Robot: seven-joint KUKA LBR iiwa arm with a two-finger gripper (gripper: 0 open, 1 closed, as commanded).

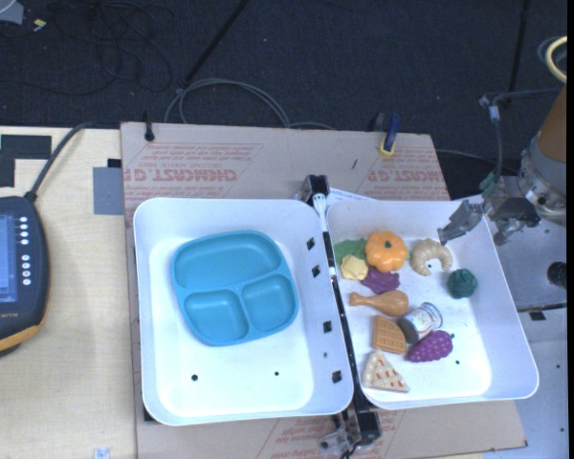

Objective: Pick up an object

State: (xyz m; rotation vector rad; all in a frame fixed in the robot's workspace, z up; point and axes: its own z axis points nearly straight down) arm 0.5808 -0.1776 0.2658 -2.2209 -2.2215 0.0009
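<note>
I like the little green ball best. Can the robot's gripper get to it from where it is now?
Probably yes. The gripper hangs over the right bin's far right corner, and the green ball lies just below it, apart from the croissant, with bare bin floor around it and nothing on top.

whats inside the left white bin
One blue plastic divided tray with three compartments lies in the left shallow white bin. The bin floor under the tray is covered.

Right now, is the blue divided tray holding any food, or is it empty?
Empty. The blue tray lies in the left bin with its three compartments bare; the toy foods all lie in the right bin.
</note>
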